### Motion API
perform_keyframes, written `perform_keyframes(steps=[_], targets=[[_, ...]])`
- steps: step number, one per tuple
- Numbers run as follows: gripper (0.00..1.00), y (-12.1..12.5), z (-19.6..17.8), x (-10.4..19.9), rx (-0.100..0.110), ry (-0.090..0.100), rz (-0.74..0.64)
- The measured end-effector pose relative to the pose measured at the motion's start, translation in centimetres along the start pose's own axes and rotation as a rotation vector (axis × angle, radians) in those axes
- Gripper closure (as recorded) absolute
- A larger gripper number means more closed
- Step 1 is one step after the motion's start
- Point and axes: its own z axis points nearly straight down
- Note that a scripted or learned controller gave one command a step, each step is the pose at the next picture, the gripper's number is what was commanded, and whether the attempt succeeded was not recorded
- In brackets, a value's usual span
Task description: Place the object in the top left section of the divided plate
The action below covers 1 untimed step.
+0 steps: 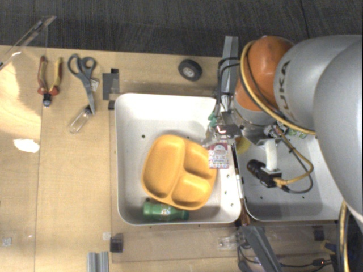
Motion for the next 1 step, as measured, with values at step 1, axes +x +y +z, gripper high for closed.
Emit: perform_keyframes(steps=[1], targets=[[0.00,0.00,-0.01,-0.01,0.000,0.000,0.000]])
